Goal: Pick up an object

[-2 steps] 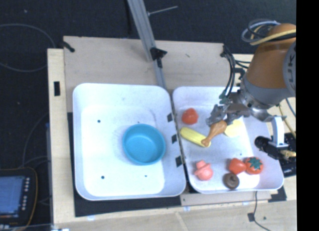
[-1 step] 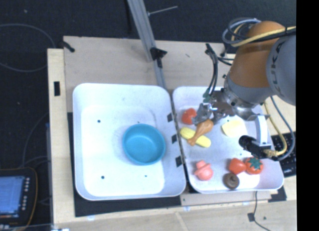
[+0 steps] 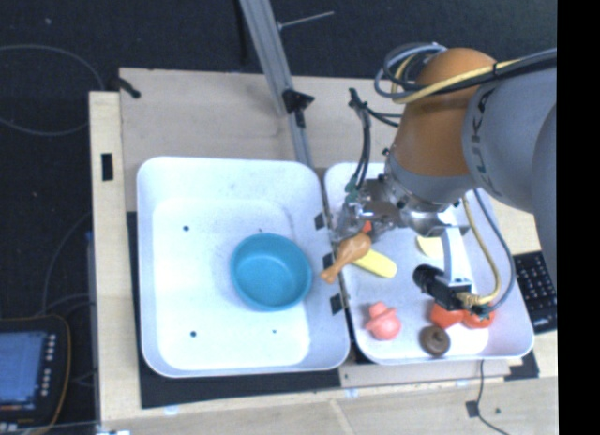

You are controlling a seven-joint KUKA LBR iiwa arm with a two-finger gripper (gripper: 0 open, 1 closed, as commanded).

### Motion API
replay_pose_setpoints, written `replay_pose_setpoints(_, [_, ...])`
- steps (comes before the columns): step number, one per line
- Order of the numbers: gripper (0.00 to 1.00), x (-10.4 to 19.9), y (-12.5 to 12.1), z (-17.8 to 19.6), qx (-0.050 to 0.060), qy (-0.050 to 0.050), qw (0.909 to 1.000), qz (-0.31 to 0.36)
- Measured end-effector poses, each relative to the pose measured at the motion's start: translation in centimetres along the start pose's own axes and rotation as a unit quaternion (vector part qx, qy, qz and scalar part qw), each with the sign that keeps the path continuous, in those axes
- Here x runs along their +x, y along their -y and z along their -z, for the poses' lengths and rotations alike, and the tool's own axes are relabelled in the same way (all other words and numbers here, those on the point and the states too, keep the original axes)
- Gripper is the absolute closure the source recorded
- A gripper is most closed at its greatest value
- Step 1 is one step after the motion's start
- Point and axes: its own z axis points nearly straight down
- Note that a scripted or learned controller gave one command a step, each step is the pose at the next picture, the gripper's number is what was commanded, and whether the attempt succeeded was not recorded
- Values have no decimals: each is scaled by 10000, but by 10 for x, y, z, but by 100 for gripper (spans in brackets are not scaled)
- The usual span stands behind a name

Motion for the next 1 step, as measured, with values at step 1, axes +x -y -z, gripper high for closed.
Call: replay_pose_setpoints(1, [100,51,4,-7,18,-1,10000,-1])
